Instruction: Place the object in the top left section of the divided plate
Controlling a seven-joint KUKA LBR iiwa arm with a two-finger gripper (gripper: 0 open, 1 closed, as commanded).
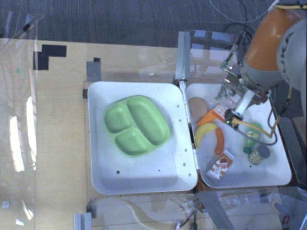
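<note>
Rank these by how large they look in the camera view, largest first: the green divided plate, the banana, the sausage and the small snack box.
1. Green divided plate, clearly the largest.
2. Banana.
3. Sausage and snack box look about alike, so I will not rank them; the sausage is longer and thinner, the box wider.

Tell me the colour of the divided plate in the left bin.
Light green: the divided plate shows plainly in the camera view, sitting in the white left bin.
</note>
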